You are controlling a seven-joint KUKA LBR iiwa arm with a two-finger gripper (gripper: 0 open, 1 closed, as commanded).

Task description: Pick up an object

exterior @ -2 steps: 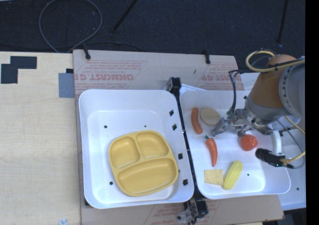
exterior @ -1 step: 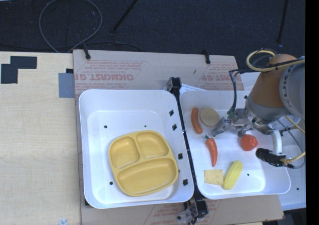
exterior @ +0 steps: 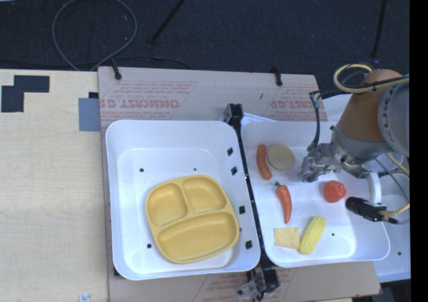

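Observation:
The right bin [exterior: 374,248] holds several toy foods: an orange sausage [exterior: 263,161], a tan round bun [exterior: 281,158], a red-orange carrot [exterior: 285,202], a red tomato [exterior: 334,191], a yellow corn cob [exterior: 312,234] and a yellow cheese square [exterior: 287,238]. My gripper [exterior: 314,170] hangs low over the bin's upper middle, between the bun and the tomato. It is just right of the bun. Nothing shows between its fingers.
The left bin [exterior: 127,160] holds a yellow divided plate [exterior: 192,218]. A black divider [exterior: 242,180] runs between the bins. The grey arm with its orange band [exterior: 366,117] comes in from the right. Cables [exterior: 372,208] loop beside the right bin's far edge.

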